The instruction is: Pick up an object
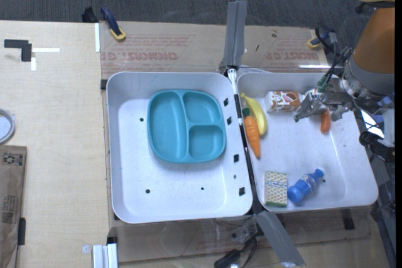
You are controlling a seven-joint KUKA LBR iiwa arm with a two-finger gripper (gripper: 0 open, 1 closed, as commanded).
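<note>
gripper (312, 105): over right bin (352, 194), upper part; finger state can't tell.
target: snack packet (284, 100) just beside gripper, by back wall.
handling: prob light, crinkly, slippery; pinch across mid.

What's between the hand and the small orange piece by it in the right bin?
Nothing visible. The hand hangs low in the right bin, with the small orange piece just beside it. The snack packet lies on its other side, off that path.
</note>
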